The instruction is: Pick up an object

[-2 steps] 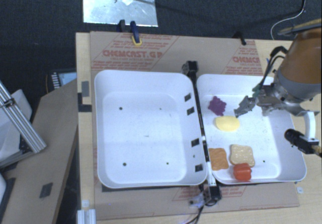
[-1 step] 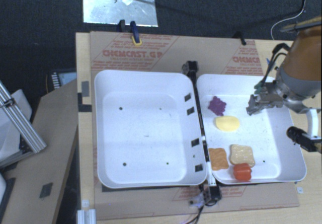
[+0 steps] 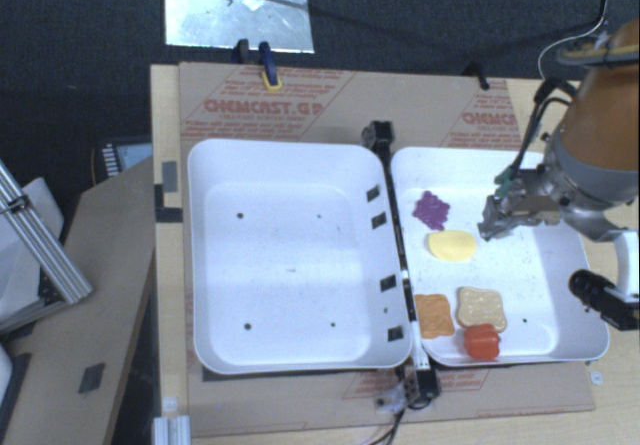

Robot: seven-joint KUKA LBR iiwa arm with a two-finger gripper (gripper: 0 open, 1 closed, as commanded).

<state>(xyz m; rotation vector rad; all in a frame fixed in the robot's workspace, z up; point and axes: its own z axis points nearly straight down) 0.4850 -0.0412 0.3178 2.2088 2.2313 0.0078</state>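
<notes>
Arm reaching over the right bin (image 3: 570, 263) from the right.
Its hand (image 3: 492, 225) hangs tilted down-left beside the yellow piece (image 3: 452, 246); its grip can't be told. Purple piece (image 3: 431, 209) sits above; toast (image 3: 480, 307), cracker (image 3: 434, 314), red piece (image 3: 481, 342) sit near the front.

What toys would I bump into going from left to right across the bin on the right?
orange cracker → yellow piece → toast slice → gripper. The purple grapes and the red piece overlap others sideways, so I left them out.
</notes>
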